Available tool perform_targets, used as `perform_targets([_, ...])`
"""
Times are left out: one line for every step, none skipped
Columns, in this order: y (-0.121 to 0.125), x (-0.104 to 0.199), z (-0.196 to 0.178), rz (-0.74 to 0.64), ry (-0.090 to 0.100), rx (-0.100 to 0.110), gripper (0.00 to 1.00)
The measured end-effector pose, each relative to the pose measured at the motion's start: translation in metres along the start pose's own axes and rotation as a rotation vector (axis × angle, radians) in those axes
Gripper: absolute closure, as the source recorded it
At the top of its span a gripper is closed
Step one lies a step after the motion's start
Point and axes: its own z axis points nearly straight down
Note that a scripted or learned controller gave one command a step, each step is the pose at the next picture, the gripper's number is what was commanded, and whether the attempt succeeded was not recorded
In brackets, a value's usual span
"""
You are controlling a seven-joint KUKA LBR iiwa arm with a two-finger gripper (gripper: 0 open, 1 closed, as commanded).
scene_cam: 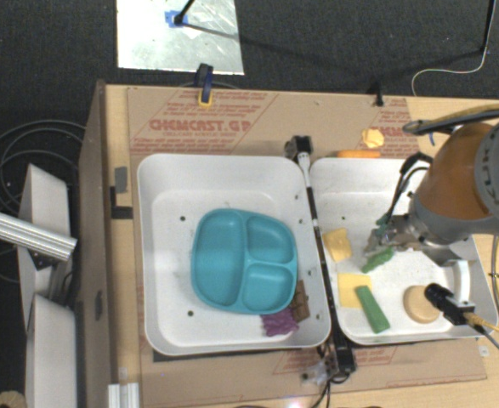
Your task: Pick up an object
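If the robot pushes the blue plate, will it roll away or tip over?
Probably neither. The blue plate lies flat and wide in the left bin, so it would likely slide. Its smooth-looking surface may be slippery to grip.

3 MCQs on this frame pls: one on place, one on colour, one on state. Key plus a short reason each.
1. Which bin holds the divided plate?
A. the left bin
B. the right bin
C. neither, it sits on the bench

2. What colour is the divided plate?
A. red
B. teal
C. black

3. How does the divided plate lie?
A. leaning on the bin wall
B. upside down
C. flat, compartments up

Key:
1 A: the divided plate sits in the left bin, across the divider from the gripper.
2 B: its whole surface is teal.
3 C: all three compartments face the camera.
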Motion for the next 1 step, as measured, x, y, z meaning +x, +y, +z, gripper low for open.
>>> perform_targets([0.0702, 0.0502, -0.0892, -0.007, 0.001, 0.001, 1.0])
